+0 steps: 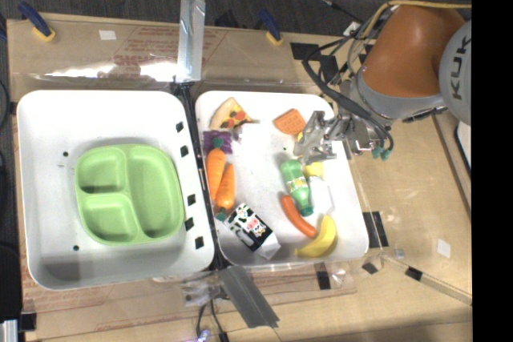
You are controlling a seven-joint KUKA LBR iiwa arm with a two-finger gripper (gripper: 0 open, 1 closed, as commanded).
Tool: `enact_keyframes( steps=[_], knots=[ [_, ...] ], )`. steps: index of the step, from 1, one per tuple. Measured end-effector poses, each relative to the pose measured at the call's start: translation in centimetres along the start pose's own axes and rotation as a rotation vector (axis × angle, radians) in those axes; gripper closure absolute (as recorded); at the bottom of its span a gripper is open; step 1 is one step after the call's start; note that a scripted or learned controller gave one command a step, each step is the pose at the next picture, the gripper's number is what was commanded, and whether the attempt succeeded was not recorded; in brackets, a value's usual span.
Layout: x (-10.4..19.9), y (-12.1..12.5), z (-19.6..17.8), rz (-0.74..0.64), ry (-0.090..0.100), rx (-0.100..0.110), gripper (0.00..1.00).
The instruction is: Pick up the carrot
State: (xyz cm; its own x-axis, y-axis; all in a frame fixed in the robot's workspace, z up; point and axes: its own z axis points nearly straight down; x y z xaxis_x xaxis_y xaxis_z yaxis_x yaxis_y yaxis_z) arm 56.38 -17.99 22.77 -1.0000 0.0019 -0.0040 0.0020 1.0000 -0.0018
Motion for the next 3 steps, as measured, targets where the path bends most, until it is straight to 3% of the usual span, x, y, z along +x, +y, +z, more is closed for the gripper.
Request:
enact_keyframes(
  steps=[1,2,3],
  knots=[
    [6.0,-0.8,-1.3,-0.079,0.002,-0.001,1.00],
    [6.8,-1.7,0.0,-0.139,0.004,-0.002,1.00],
    [7.7,-2.0,0.4,-0.072,0.005,-0.002,1.00]
  ],
)
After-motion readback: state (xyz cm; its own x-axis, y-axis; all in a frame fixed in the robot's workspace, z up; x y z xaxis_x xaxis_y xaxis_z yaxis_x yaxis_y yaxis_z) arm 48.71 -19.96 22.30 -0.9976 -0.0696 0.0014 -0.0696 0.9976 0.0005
